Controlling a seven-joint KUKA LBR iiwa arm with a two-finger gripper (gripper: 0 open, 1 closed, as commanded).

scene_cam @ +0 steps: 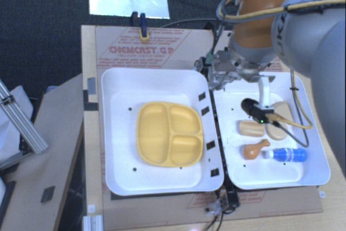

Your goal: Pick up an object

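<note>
Plate [168, 133], yellow and divided, lies in the left bin [124, 89], centre-left. My gripper [219, 77] hangs over the bins' shared edge, upper middle; I cannot tell whether it is spread or pressed together. Lower right, the right bin [311, 170] holds a tan roll [251, 128], brown drumstick [254, 149] and blue bottle [288, 155].

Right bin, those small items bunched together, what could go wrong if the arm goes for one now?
The orange drumstick lies right beside the blue bottle and just below the tan block, so a grasp could catch or shove a neighbour. The bottle lies on its side and might roll away when pushed.
</note>
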